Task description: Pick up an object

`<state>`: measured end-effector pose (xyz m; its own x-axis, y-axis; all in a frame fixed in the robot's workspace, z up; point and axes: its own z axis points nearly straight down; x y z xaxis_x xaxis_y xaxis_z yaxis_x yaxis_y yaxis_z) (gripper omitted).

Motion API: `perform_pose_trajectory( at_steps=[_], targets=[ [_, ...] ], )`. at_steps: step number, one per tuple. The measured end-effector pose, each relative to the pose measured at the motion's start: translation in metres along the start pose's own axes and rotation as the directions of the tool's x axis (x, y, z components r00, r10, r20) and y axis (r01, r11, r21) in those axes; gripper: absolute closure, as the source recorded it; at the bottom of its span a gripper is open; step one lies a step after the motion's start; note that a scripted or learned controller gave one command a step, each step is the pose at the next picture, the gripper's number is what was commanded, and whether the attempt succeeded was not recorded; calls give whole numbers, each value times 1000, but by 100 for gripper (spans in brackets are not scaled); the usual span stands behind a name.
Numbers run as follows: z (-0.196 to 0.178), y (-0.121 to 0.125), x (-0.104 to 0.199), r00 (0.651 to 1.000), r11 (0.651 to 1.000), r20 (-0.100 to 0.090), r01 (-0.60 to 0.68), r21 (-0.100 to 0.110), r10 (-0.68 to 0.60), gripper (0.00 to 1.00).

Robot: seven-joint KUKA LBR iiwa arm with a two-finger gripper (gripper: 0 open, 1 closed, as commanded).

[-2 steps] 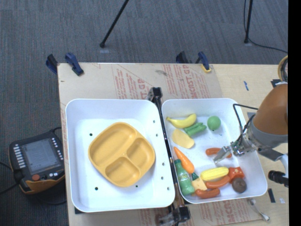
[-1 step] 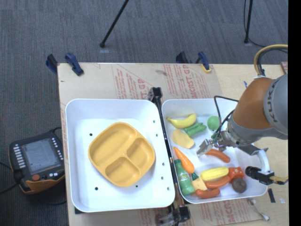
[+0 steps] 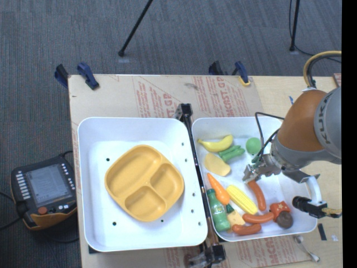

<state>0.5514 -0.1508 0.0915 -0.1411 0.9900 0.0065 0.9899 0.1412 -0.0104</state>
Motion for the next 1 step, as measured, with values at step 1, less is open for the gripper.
perform_pose_trajectory(
  at_steps=[1],
  targets=[
    [-125,2,112,999,999,5,47,-7,-47,100]
  ],
)
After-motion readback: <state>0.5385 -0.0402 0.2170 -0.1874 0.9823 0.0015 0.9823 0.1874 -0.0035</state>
